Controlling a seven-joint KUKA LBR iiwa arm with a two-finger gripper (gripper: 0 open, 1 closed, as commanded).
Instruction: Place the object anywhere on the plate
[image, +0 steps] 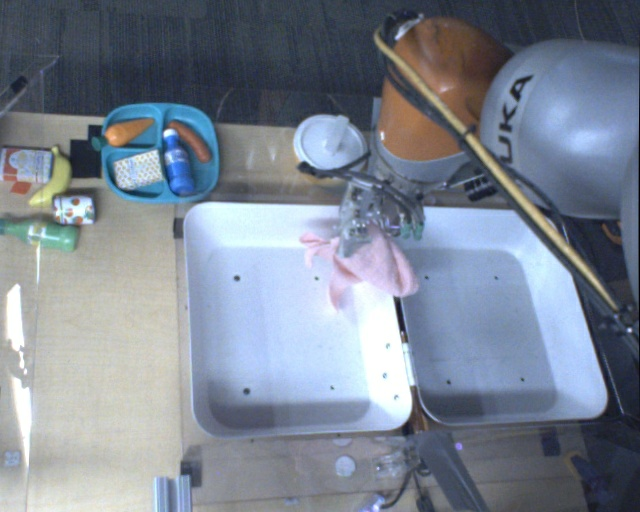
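**Pink cloth dangling from the claw over the bin divide**

And here we are: the claw (378, 226) is up above the back of the bins, right where the two meet, and its fingers are pinched on a pink cloth (362, 266). The cloth hangs straight below the claw, bunched at the top, flaring out underneath, with one corner trailing off to the camera's left over the left bin (250, 400). Its lower edge drapes across the seam toward the right bin (520, 390).

Just behind the claw, slightly to the camera's left, sits a white round plate (328, 143) on the bench. Well off to that same side lies a blue divided tray (205, 165) holding toy food, and farther still a banana (55, 175), a small can (74, 209) and a green bottle (42, 234).
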